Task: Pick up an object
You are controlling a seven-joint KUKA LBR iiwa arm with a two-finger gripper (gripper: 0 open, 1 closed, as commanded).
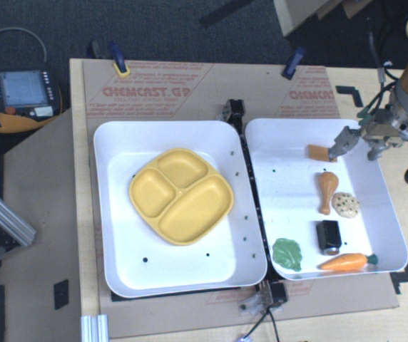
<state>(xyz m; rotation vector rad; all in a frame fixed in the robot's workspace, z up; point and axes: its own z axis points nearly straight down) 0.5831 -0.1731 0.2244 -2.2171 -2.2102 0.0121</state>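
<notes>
— Orange-brown block (318, 153) lies at the back of the right bin (389, 212), untouched?
— Yes — the jaws (357, 142) hang just beside it, spread apart, clamped on nothing. Judging by that, the lift remains undone.

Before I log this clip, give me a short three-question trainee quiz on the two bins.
1. True or false: the yellow divided plate lies in the left bin.
2. Which item in the right bin lies nearest the gripper? A) carrot B) brown block C) cookie
3. What black item sits just above the carrot?

Key: 1 true; 2 B; 3 the black block.
</notes>
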